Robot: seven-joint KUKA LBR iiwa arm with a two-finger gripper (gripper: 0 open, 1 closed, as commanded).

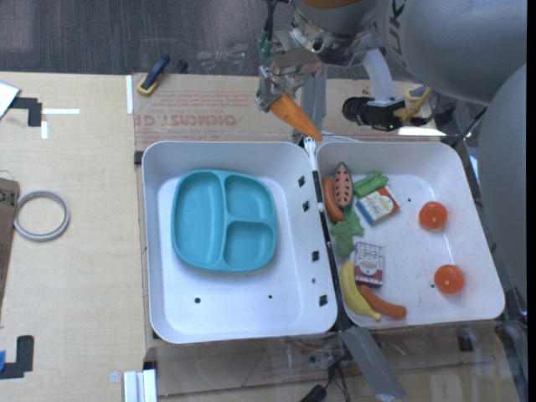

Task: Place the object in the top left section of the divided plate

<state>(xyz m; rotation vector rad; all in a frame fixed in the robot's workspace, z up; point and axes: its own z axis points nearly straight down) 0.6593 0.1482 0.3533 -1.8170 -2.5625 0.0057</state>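
Hand gripping carrot, long axis slanting, tip down-right toward bins' divide.

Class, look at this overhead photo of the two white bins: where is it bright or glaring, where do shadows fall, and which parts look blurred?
In the camera view, light is even and soft; the white left bin looks bright, nearly washed out, with faint shadow round the turquoise divided plastic plate. The big grey arm is close and out of focus, while the hand gripping the orange toy carrot is slightly soft.
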